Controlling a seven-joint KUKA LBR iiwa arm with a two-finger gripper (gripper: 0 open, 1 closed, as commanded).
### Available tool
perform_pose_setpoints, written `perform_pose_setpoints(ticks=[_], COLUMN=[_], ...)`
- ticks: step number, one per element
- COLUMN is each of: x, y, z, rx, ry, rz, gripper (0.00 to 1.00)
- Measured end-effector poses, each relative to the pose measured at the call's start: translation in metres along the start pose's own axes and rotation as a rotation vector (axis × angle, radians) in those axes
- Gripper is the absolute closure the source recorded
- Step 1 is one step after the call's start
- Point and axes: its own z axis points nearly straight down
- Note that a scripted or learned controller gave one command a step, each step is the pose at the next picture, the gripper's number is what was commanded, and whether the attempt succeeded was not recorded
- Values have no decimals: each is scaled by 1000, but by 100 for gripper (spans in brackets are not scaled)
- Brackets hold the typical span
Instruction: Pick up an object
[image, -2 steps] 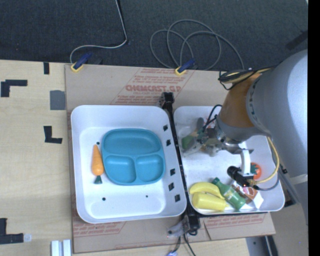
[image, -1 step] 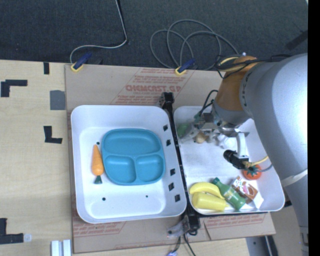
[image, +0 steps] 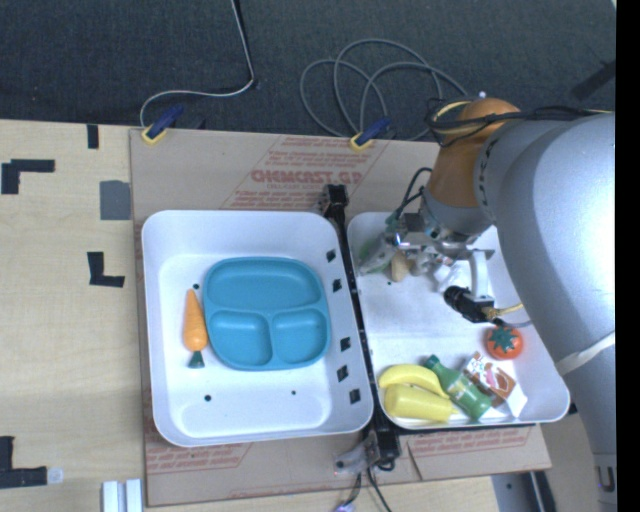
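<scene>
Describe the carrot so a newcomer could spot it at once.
Find the left white bin, which holds a blue divided plate. The carrot lies just left of that plate, the one orange, tapered thing in that bin.

1. The cardboard sheet (image: 290, 175) under the bins bears red print, seen upside down; it appears to read "CHEMCAST GP".
2. Other red lines there are too small to read.

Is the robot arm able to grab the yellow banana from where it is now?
Probably yes. The banana lies uncovered at the near edge of the right bin, with bare bin floor between it and the gripper. The green bottle pressed against it could crowd the grasp.
</scene>
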Motion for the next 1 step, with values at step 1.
perform_pose_setpoints(ticks=[1], x=[-1], y=[14], z=[1], rx=[16], ry=[1], rz=[1], gripper=[0])
